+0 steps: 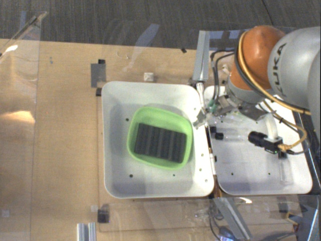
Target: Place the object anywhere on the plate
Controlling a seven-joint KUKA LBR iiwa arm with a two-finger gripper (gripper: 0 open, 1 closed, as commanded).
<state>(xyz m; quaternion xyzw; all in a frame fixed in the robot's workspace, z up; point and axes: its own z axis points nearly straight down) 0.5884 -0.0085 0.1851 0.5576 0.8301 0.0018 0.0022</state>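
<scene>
- green plate (134, 129) sits in the left bin (113, 174), with a dark ribbed slab (160, 142) lying flat in it.
- gripper (203, 114) hangs over the seam between the bins; i cannot tell how open it is or whether it holds anything.
- small black piece (218, 133), probably the object, lies in the right bin (261, 182) just beside the gripper. it looks light and stiff, so pinch it across its narrow sides.

You're looking at a lime-green plate (133, 134); the block (160, 143) on it is dark grey, nearly black, crossed by thin paler stripes. The left bin (115, 179) and the right bin (251, 177) are plain white. Your bench (50, 134) is pale tan. The arm (298, 59) is grey, its band (256, 44) orange.
</scene>
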